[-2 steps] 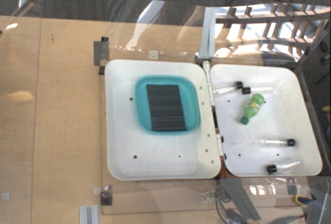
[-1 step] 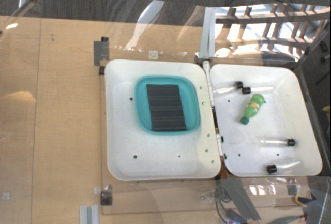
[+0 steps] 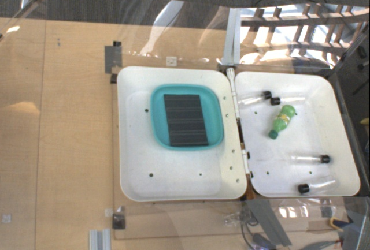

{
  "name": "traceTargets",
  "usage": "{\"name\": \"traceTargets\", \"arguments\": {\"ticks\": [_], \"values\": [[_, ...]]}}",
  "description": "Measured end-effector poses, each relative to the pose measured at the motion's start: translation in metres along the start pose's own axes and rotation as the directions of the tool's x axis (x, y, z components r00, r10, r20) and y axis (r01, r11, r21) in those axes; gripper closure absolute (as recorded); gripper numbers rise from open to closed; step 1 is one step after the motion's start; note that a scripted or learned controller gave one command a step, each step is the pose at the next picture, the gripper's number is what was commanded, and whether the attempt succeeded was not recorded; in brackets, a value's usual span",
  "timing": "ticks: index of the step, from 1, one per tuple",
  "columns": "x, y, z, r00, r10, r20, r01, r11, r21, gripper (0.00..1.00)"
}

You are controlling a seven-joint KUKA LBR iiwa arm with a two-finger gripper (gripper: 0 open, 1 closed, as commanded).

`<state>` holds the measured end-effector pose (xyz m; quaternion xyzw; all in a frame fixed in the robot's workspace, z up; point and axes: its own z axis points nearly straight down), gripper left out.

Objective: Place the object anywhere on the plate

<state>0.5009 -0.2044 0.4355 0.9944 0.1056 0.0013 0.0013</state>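
A teal plate (image 3: 215, 122) rests in the left white bin (image 3: 136, 145). A dark ribbed rectangular pad (image 3: 185, 119) lies flat on the plate, covering most of its middle. In the right white bin (image 3: 341, 127) a small green bottle (image 3: 282, 120) lies on its side, cap pointing down-left. Several clear tubes with black caps lie around it: two near the top left (image 3: 266, 96), one at the right (image 3: 312, 158), one at the bottom (image 3: 315, 186).
A low hinge-like divider (image 3: 237, 127) runs between the two bins. A metal frame (image 3: 300, 18) stands behind the right bin. Clear sheeting covers the wooden bench (image 3: 58, 127) to the left. Cables and brackets lie along the front edge (image 3: 260, 231).
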Motion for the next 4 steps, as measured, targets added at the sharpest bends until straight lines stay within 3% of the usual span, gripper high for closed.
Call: {"name": "traceTargets", "arguments": {"ticks": [3,4], "values": [[-0.012,-0.003,0.001,1.0,0.003,0.001,-0.003,1.0,0.001,0.0],[0.002,0.0,0.0,1.0,0.0,0.0,0.0,1.0,0.001,0.0]]}}
